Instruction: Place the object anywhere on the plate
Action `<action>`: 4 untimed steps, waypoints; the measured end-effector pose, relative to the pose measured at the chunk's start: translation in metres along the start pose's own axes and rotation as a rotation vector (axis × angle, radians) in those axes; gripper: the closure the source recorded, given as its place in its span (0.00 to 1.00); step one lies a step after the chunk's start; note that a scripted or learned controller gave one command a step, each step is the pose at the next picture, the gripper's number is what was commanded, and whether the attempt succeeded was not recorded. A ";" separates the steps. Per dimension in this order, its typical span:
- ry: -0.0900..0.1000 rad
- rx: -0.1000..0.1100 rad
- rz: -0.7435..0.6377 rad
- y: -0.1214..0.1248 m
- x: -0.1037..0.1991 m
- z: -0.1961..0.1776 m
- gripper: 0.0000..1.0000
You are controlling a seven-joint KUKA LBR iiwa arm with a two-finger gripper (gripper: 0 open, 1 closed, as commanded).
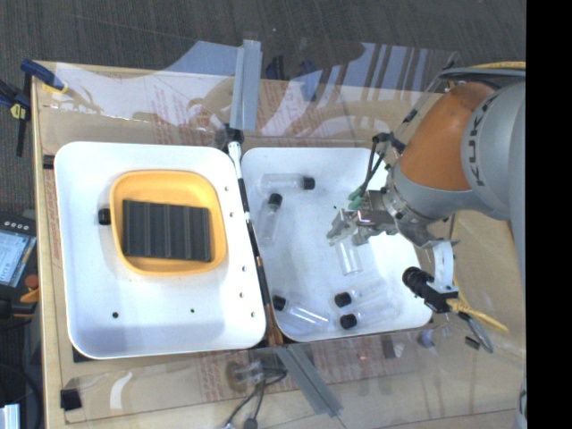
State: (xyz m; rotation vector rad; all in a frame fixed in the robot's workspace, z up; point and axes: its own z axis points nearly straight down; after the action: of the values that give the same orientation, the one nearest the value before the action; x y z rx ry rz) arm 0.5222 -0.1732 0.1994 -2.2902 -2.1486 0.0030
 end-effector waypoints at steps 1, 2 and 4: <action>0.000 -0.001 -0.225 0.023 0.036 -0.045 1.00; 0.000 -0.002 -0.512 0.071 0.064 -0.023 1.00; 0.000 -0.001 -0.578 0.079 0.128 -0.037 0.00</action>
State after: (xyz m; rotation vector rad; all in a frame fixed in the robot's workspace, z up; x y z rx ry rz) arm 0.6091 -0.0504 0.2362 -1.5827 -2.7126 0.0008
